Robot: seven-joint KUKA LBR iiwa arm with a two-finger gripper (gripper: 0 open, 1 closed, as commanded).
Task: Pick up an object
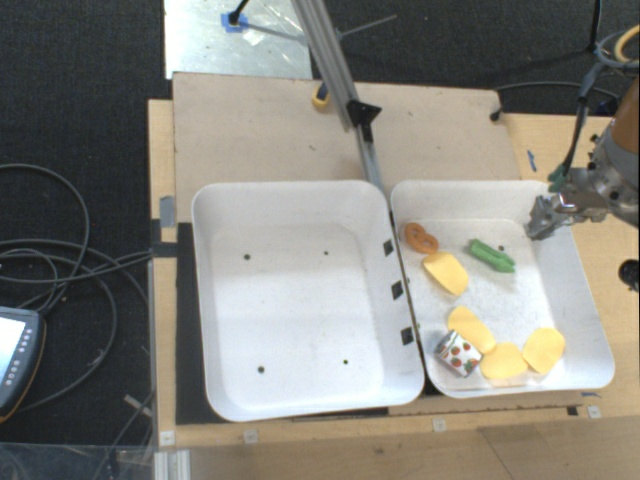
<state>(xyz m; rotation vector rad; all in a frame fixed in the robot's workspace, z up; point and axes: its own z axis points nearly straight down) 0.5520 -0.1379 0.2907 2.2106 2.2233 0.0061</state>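
The right bin (590,318) holds several small objects. A green pod-shaped piece (491,255) lies near its middle, an orange ring (420,237) at its left side, and a yellow wedge (446,273) just below the ring. More yellow pieces (472,329) (543,348) (505,363) and a small white spotted block (457,354) sit along the front. My gripper (546,218) hangs over the bin's upper right part, to the right of the green piece, with nothing visible between its fingers.
The left bin (215,298) stands beside the right one, with a dark divider strip (396,288) between them. A slanted metal pole (330,48) rises behind the bins. Cables lie on the floor at the left (60,258).
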